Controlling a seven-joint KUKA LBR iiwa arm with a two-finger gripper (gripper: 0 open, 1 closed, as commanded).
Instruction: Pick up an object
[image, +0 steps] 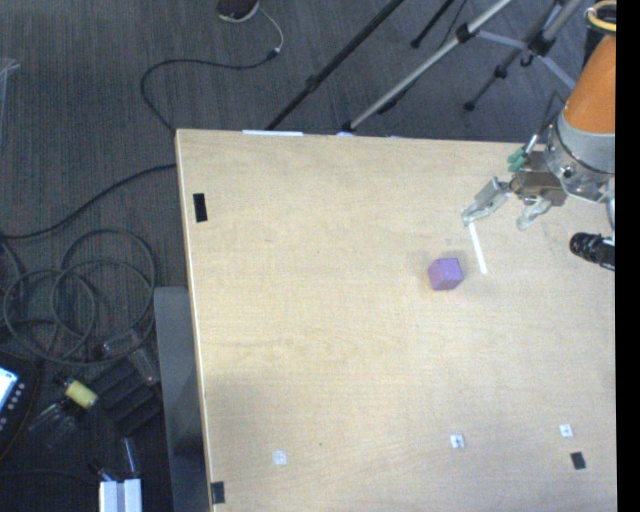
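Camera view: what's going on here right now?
A grey arm with an orange band reaches in from the right over a light wooden bench. Its end effector hangs spread open above the surface with nothing between its fingers. A small purple block lies on the bench below and to the left of it, untouched. A thin white stick lies between the block and the end effector. Nothing has been picked up yet.
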